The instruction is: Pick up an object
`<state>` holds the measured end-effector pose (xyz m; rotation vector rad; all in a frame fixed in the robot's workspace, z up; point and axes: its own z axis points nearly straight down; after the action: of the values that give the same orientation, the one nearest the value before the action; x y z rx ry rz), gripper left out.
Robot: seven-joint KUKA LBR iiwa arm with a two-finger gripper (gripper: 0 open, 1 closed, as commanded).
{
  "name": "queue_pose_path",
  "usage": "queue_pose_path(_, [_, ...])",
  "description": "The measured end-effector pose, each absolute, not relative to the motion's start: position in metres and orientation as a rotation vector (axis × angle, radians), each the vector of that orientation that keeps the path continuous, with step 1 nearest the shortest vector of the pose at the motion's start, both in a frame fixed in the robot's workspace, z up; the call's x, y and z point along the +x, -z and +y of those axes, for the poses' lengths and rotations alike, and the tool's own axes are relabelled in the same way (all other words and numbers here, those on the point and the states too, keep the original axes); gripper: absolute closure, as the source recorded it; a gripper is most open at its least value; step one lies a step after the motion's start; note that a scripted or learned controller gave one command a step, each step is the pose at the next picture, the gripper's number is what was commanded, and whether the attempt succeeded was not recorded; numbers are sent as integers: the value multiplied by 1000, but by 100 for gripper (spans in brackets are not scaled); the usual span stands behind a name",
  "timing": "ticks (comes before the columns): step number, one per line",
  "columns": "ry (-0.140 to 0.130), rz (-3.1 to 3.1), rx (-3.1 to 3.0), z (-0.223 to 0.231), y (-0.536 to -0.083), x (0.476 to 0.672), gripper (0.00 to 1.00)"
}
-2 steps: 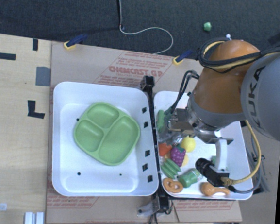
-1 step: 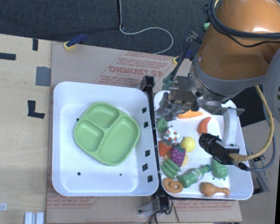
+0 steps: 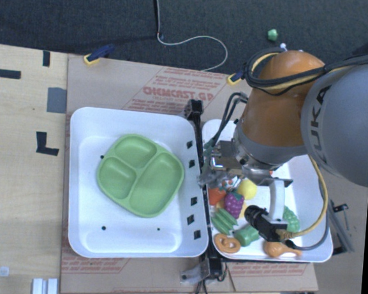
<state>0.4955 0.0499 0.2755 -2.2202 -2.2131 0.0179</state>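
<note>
The right bin (image 3: 302, 255) holds a heap of small toy foods: a yellow lemon (image 3: 247, 189), a purple bunch of grapes (image 3: 233, 203), an orange-red piece (image 3: 216, 196), a green vegetable (image 3: 223, 221), a green block (image 3: 247, 234), a brown pretzel-like ring (image 3: 228, 244) and an orange piece (image 3: 279, 249). My gripper (image 3: 227, 179) hangs low over the left part of this heap, just above the grapes and the orange-red piece. The big orange wrist covers its fingers from above, so nothing shows between them.
The left bin (image 3: 83, 166) bears a green divided plate (image 3: 141, 174). Both bins rest on a cardboard sheet (image 3: 157, 86). A white cable (image 3: 193, 45) lies on the dark floor behind. The arm covers the right bin's back half.
</note>
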Motion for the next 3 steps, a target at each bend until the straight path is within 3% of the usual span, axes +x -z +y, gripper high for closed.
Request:
queue_pose_path(1, [17, -2233, -2218, 80, -405, 484, 100])
queue_pose_path(2, [-21, -2213, -2218, 58, -260, 482, 100])
queue_pose_path(3, [-6, -2222, -2216, 60, -277, 483, 100])
